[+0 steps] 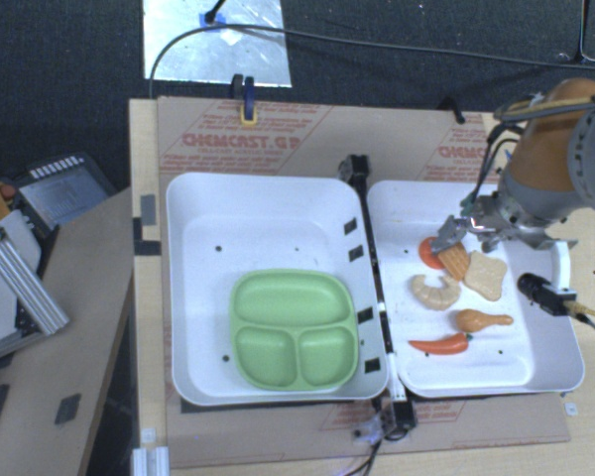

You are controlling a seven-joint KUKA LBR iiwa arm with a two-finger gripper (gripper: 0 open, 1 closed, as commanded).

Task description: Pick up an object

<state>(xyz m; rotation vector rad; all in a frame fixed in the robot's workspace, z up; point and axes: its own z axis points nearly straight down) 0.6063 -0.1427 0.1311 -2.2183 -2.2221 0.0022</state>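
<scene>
Arm over the right bin's plastic food

Two glossy white bins sit side by side on the cardboard-covered worktop point(278, 132). The left bin point(193, 266) holds one smooth green three-compartment tray point(293, 327). The right bin point(545, 365) holds five toy foods: a ridged tan waffle piece point(456, 262) partly over a red round piece point(429, 254), one pale bread slice point(486, 276), one curled croissant point(434, 292), one drumstick point(481, 319) and one slim red chilli point(439, 344). The gripper point(454, 232) hangs just above the waffle piece; I cannot tell how far its fingers are parted or whether they hold anything.
</scene>
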